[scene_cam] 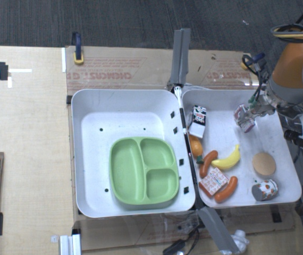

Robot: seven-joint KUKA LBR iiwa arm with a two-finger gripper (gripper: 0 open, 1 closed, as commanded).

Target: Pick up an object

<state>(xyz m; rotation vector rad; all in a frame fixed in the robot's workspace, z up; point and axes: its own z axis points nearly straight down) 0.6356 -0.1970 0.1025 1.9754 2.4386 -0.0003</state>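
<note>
The right bin (279, 137) holds several objects. A black and white carton (198, 116) lies at its far left, with an orange fruit (195, 145) just below it. Nearer the front are a yellow banana (228, 158), two red sausages (208, 162) (226, 189) and a red and white box (213, 181). A tan round bun (264, 163) and a grey and red item (264, 190) sit at the front right. My gripper (245, 117) hangs over the bin's bare far right part, apart from all of these, with nothing visibly held.
The left bin (87, 142) holds a green divided plate (143, 170). A grey upright post (180, 57) stands behind the seam between the bins. The orange-banded arm (292, 62) reaches in from the far right.
</note>
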